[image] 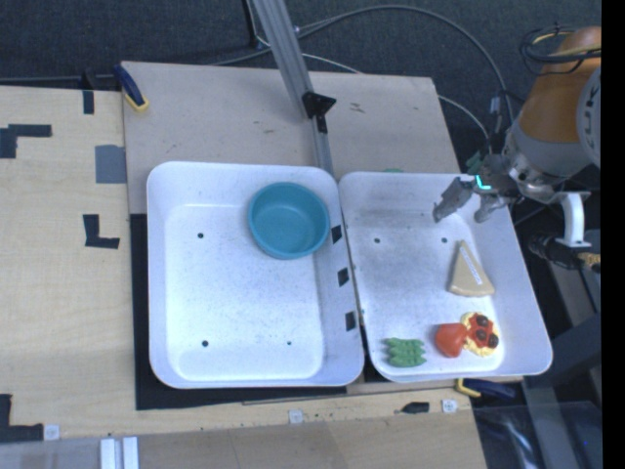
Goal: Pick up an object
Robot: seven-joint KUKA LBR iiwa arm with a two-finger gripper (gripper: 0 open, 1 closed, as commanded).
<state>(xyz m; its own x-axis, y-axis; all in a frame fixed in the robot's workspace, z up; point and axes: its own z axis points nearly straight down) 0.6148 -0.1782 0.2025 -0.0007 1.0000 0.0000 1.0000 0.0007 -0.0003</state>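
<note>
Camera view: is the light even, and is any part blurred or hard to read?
Camera view: soft, even light, with weak shadows inside the left white plastic bin; the round blue bowl looks sharp; the grey two-finger gripper is dark and slightly blurred.

The wooden surface (59, 291) is carrying a black mat (140, 311), and two white bins are sitting side by side on it: the left bin (186, 360), the right bin (391, 252). Black tape marks (96, 231) are lying on its left part.

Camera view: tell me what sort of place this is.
Probably a robot grasping test bench: two white bins side by side, toy food such as a green piece, and cables trailing behind the arm's gripper.
</note>
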